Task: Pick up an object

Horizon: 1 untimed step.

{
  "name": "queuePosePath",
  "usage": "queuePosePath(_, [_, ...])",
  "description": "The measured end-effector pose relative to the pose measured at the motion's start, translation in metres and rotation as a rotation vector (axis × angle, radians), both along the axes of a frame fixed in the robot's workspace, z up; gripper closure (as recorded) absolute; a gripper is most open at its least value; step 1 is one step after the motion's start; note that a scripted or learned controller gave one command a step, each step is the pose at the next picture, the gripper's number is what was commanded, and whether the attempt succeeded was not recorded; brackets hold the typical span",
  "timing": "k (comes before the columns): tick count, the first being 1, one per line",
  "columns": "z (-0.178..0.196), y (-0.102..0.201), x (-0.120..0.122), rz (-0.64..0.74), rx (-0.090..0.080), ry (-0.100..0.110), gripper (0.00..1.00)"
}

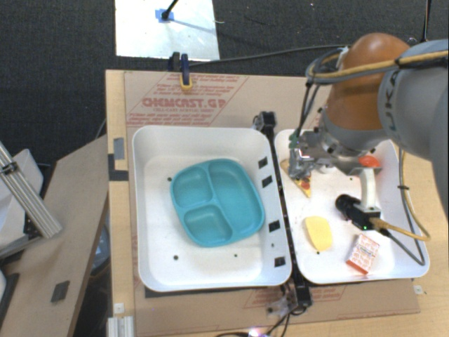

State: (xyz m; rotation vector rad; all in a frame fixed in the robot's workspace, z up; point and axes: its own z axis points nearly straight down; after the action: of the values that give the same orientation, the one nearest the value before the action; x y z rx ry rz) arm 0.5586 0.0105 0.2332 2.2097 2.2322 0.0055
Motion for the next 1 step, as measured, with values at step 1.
queuePosePath(1, [0.0035, 0.0515, -0.0019, 0.0, 0.0, 0.002, 1.0])
